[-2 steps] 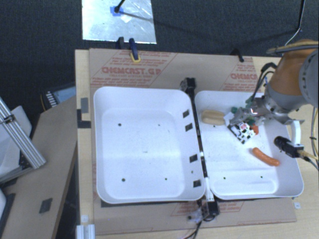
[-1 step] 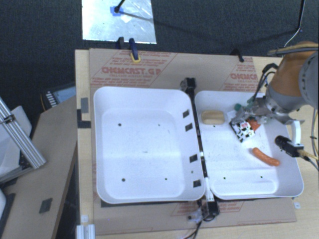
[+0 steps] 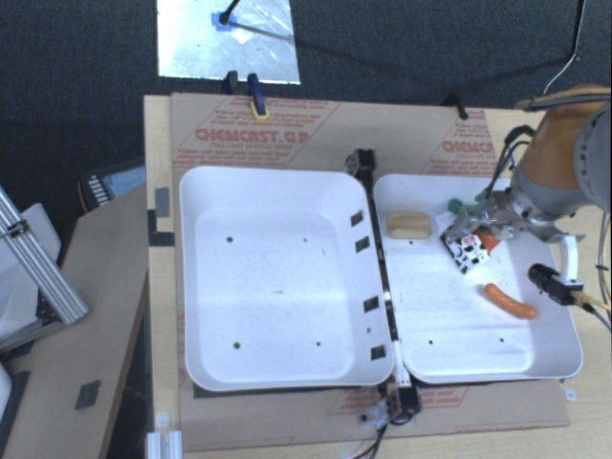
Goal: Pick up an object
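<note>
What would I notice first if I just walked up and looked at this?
Probably the big grey arm with its orange band, reaching in from the right over the right bin. Its tool hangs just above a small white block with dots, with an orange carrot-like thing lying nearby.

Loose objects in the right bin (image 3: 555,357)

A pale tan, rounded block (image 3: 408,225) lies flat near the bin's upper left corner. A small white piece with dark and red markings (image 3: 467,251) sits tilted toward the bin's upper middle, with a green bit (image 3: 458,205) just above it. An orange, sausage-shaped object (image 3: 510,301) lies slanted nearer the bin's right wall, lower than the white piece.
</note>
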Robot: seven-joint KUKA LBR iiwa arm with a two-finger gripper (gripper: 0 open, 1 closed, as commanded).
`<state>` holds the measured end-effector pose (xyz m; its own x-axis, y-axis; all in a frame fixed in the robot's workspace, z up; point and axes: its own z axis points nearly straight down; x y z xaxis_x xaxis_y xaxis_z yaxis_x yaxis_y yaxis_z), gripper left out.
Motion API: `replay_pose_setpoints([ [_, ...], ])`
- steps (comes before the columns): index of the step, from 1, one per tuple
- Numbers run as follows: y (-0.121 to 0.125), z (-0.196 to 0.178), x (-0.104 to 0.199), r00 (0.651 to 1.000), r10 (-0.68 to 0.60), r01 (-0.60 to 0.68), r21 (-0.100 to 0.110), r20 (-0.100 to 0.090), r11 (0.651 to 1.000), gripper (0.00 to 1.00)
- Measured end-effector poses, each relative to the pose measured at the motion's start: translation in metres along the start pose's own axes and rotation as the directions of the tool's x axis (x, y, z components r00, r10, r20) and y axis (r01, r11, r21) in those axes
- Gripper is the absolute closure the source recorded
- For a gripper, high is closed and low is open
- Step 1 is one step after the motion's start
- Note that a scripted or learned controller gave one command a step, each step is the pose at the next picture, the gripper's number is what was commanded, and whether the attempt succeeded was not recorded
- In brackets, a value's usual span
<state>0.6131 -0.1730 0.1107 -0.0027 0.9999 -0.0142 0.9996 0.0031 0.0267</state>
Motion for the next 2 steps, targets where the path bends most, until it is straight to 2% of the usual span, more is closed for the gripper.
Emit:
replay_pose_setpoints([
  [1,-0.007,0.004,0.0,1.0,0.002,-0.002,0.005,0.0,1.0,0.0],
  [2,-0.004,-0.009,0.002,1.0,0.001,-0.001,-0.005,-0.002,1.0,1.0],
])
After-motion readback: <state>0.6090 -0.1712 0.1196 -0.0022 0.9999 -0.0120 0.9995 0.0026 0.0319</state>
